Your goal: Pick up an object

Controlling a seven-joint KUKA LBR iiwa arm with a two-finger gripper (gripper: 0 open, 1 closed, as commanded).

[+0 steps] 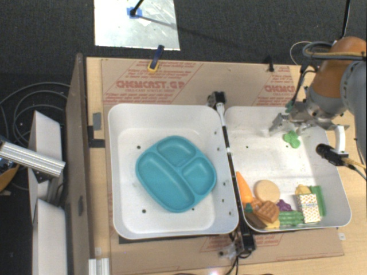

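My gripper [291, 126] hovers over the far part of the right bin [261, 153], reaching in from the right. A small green object [292, 139] lies directly beneath it on the bin floor, touching or nearly touching the gripper; I cannot tell whether it is gripped. Toy food is heaped in the bin's near corner: an orange carrot [243, 188], a round tan biscuit [266, 189], a brown waffle [267, 212], a purple piece [283, 204], a patterned white box [310, 207] and green pieces [290, 217].
The left bin [126, 130] holds a blue divided plate [175, 173] at its middle. A black divider rail [225, 142] runs between the two bins. Bare white floor lies in the middle of the right bin.
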